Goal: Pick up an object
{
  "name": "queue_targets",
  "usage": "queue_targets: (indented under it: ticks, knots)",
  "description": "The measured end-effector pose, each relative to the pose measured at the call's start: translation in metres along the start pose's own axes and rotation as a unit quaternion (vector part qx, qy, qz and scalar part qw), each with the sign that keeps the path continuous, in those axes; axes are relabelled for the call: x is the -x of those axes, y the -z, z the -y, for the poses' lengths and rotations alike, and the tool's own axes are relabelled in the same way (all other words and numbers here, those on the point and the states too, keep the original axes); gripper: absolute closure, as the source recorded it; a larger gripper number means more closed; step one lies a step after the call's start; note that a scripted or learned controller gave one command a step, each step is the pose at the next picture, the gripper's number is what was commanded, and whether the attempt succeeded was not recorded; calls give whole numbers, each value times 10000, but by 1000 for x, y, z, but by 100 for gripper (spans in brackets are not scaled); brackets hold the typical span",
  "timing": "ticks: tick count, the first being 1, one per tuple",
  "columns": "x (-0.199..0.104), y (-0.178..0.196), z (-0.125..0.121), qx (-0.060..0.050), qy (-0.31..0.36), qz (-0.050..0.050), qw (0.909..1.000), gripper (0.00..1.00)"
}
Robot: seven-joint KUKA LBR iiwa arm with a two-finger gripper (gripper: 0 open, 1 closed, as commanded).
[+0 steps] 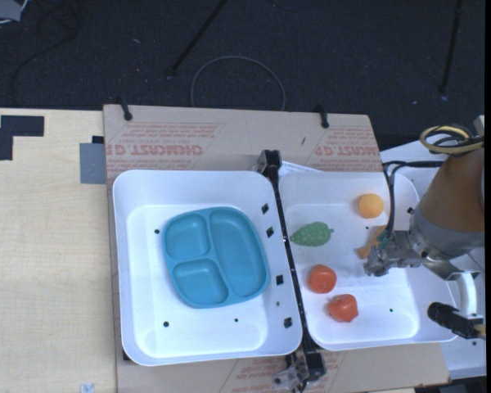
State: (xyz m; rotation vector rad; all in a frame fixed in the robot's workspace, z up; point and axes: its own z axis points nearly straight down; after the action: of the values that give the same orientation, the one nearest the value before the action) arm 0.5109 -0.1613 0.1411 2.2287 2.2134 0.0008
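The right bin (344,334) holds an orange ball (371,205) at the back right, a green leafy piece (312,234) near its middle left, a red tomato-like ball (322,279) and a red pepper-like piece (343,308) toward the front. My gripper (380,262) hangs low over the right side of this bin, below the orange ball and right of the red ball. A small orange piece (368,246) shows just beside its fingers; whether it is held is unclear.
The left bin (139,318) carries a blue divided plate (215,256). A black divider (282,252) runs between the bins. The arm's orange band (458,191) and grey wrist cover the right bin's right rim. Cardboard lies under both bins.
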Motion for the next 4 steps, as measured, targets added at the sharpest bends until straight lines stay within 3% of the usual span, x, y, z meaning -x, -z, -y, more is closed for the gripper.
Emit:
queue_targets:
  ticks: [1,2,4]
  knots:
    - [8,61,-2,15,44,7,10000,100]
    - [8,90,-3,2,38,2,10000,100]
    - [-113,76,-15,-27,62,-16,10000,100]
